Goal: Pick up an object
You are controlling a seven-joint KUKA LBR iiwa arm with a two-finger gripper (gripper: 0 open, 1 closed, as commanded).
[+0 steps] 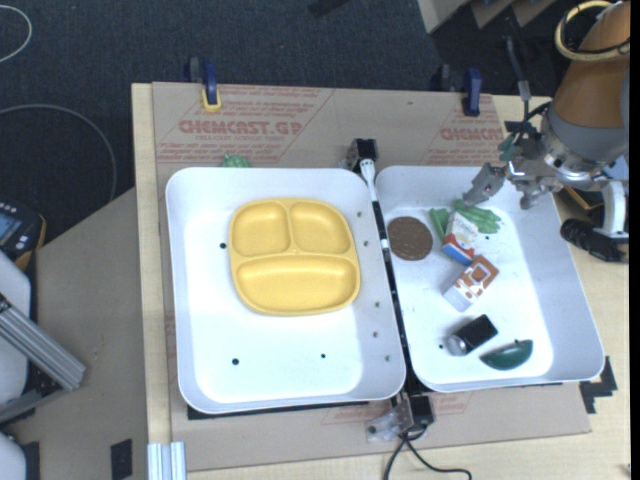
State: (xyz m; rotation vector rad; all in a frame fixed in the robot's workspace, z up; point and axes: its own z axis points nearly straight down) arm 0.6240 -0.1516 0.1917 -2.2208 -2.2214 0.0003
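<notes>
Presently, the grey arm with its two-finger end effector (505,176) is seen at about two o'clock over the right shallow white bin (560,298), above the far edge of a cluster of objects. Its fingers appear spread moderately wide, with nothing seen between them. No object is held.

The candidate objects lie in the right bin: a green leafy plastic piece (470,216) just below the end effector, a round brown disc (409,238) at nine o'clock of it, a small red, white and blue packet (460,243), a white and orange box (472,280), a black block with a grey end (472,334) and a dark green curved item (508,354) at six o'clock. The left shallow white bin (200,298) carries a yellow three-compartment plastic plate (294,255).

It is judged that the approach is in hand. A vertical descent onto the green piece is advised, with fingers straddling it and kept apart from the touching packet.

The fingertips are small and blurred, so the opening is uncertain. The arm's upper part is cut off at the frame edge. The identity of the packet and the green piece cannot be settled.
</notes>
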